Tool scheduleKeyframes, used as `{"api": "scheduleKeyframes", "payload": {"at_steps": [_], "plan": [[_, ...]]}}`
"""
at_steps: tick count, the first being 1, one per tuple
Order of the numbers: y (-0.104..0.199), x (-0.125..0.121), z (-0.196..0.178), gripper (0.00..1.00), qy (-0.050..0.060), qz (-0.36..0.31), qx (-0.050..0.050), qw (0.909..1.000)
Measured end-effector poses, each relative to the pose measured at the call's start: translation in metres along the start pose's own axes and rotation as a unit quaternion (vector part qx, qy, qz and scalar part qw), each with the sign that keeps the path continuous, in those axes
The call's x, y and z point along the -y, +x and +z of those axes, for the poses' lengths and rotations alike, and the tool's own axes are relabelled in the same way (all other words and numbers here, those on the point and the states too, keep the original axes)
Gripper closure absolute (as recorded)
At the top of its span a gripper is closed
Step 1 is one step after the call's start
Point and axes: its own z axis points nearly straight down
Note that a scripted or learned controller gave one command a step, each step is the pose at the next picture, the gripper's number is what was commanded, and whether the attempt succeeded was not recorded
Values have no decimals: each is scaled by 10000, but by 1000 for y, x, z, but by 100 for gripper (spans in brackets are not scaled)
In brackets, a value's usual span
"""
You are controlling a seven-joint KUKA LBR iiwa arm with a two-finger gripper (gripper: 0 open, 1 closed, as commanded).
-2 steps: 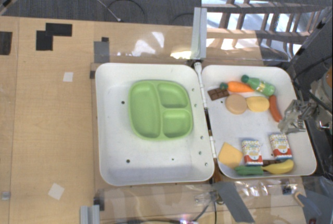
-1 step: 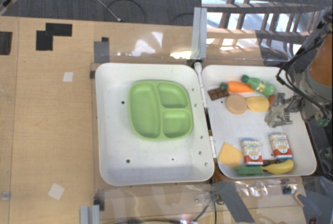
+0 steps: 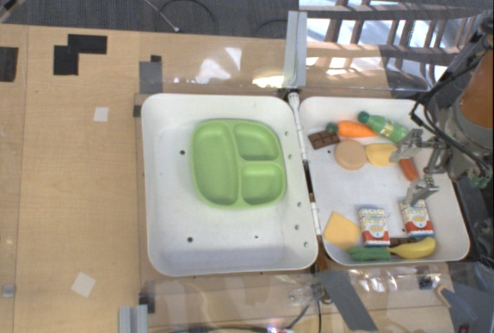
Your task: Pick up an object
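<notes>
The right bin [image 3: 455, 246] holds toy food: a carrot [image 3: 356, 130], a green bottle [image 3: 384, 127], a brown chocolate piece [image 3: 323, 140], a tan round cookie [image 3: 350, 154], a yellow lemon-like piece [image 3: 379, 154], a small orange sausage [image 3: 407, 168], a yellow cheese wedge [image 3: 341, 230], two small juice cartons [image 3: 373, 225] [image 3: 417, 219], a banana [image 3: 413, 249] and a green bean pod [image 3: 367, 253]. My gripper [image 3: 417, 166] reaches in from the right, open, its fingers either side of the orange sausage. Nothing is lifted.
The left bin [image 3: 166, 246] holds a green divided plate [image 3: 238, 162]. A metal frame [image 3: 370, 38] stands behind the right bin. Cables run over the floor at the back.
</notes>
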Motion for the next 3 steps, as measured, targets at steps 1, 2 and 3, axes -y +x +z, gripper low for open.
{"api": "scheduleKeyframes", "payload": {"at_steps": [1, 2, 3], "plan": [[-34, -69, 103, 0, 3, 39, 19, 10000], [-128, -66, 109, 0, -10, 527, -155, 9985], [-56, -11, 108, 0, 12, 1018, 37, 9948]]}}
